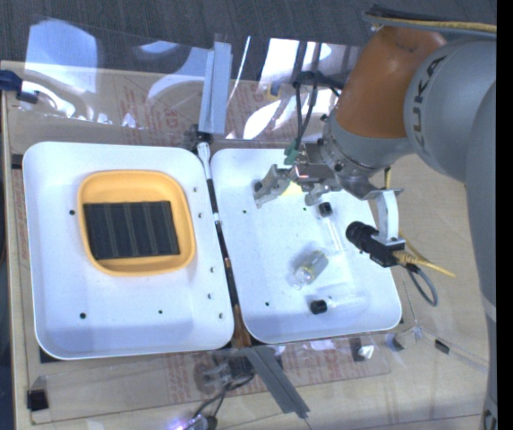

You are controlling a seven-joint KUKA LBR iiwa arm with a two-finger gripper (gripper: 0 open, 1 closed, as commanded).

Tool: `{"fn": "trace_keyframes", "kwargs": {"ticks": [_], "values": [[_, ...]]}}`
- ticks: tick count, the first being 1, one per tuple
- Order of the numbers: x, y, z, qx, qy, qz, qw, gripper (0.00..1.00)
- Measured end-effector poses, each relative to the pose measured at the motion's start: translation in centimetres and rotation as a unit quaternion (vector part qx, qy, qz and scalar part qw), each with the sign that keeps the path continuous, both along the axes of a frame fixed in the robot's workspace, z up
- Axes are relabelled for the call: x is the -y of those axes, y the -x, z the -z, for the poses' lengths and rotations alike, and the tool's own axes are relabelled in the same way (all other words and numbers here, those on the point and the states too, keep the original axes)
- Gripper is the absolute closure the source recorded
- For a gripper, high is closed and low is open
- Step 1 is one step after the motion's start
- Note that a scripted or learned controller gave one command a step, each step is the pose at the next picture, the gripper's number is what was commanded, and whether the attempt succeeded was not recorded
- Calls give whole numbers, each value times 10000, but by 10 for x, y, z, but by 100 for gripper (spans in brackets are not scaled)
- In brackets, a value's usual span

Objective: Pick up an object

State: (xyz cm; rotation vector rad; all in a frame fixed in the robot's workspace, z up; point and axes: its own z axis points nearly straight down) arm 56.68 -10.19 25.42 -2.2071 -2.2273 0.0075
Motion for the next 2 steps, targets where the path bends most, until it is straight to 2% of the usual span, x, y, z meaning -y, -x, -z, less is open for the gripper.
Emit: {"fn": "trace_keyframes", "kwargs": {"ticks": [1, 2], "values": [[26, 90, -11, 28, -2, -770, 9970, 0], [81, 57, 40, 16, -8, -1184, 9930, 0]]}}
